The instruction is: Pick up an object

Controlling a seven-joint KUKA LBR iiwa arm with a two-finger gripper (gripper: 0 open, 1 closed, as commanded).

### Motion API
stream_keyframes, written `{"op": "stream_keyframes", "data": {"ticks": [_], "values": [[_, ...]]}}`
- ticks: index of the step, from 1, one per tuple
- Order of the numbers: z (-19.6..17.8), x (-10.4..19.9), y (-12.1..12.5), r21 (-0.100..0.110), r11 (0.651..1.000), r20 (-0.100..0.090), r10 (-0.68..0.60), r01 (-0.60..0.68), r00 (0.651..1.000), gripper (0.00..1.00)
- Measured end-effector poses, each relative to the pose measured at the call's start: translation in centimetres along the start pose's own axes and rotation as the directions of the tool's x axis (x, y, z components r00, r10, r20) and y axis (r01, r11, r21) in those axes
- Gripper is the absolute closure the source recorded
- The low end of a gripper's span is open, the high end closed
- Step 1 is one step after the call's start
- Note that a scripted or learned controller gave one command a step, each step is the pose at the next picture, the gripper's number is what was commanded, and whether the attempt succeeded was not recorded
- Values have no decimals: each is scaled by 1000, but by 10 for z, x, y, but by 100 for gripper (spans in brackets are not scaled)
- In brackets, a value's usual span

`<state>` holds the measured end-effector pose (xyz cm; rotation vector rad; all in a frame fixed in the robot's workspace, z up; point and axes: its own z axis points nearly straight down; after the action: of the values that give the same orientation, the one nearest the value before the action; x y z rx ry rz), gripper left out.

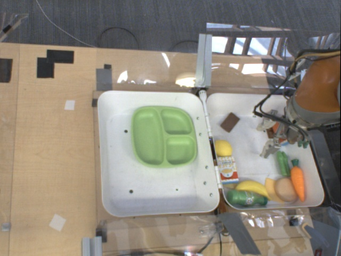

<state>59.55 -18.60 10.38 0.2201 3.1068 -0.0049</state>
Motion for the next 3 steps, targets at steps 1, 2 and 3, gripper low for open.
{"op": "stream_keyframes", "data": {"ticks": [1, 2, 3], "values": [[14, 19, 6, -2, 995, -12, -103, 103, 995, 0], [-1, 14, 8, 0, 994, 3, -109, 109, 994, 100], [-1, 14, 8, 0, 994, 2, -109, 109, 994, 0]]}}
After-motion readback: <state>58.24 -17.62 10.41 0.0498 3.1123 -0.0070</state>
